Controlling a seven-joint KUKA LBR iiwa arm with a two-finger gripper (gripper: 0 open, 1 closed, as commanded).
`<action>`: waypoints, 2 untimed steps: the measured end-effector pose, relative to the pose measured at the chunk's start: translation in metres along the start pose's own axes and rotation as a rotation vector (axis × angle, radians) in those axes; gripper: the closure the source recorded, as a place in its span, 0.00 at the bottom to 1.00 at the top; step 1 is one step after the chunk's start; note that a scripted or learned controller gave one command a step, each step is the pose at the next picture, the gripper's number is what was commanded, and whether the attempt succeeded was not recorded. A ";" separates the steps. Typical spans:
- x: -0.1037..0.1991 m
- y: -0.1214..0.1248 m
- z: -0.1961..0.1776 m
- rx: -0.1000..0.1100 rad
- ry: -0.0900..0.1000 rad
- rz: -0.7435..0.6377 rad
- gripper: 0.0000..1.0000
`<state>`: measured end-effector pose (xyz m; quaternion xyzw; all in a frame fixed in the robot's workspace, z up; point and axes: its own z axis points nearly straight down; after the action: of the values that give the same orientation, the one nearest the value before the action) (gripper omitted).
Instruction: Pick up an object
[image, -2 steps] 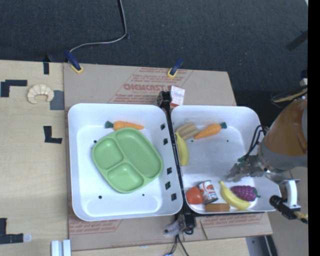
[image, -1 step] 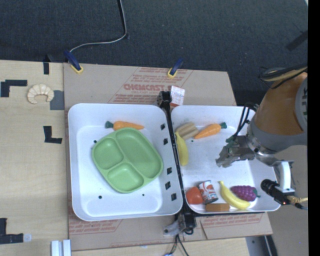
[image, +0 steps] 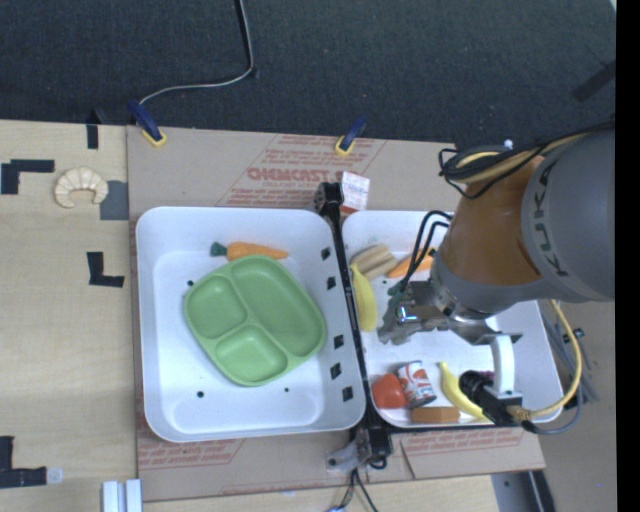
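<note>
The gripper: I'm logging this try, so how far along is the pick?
Done: the arm has reached over the right bin, with the gripper low among the toys near a banana. In hand: nothing visibly held. Left: grasping and lifting; the can, tomato and second banana lie untouched at the near end.

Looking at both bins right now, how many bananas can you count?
2. One banana lies in the right bin against the divider; another banana lies near its front edge. The arm may hide more.

"CHEMCAST" on cardboard sheet (image: 290, 172); "KUKA" on arm (image: 545, 225)
</note>
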<state>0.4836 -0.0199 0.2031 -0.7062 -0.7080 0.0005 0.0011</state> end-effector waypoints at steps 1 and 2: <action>-0.022 0.040 -0.024 -0.001 -0.002 0.002 1.00; 0.039 0.027 -0.042 -0.001 0.000 0.000 1.00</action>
<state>0.5110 0.0192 0.2453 -0.7063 -0.7079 0.0002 0.0008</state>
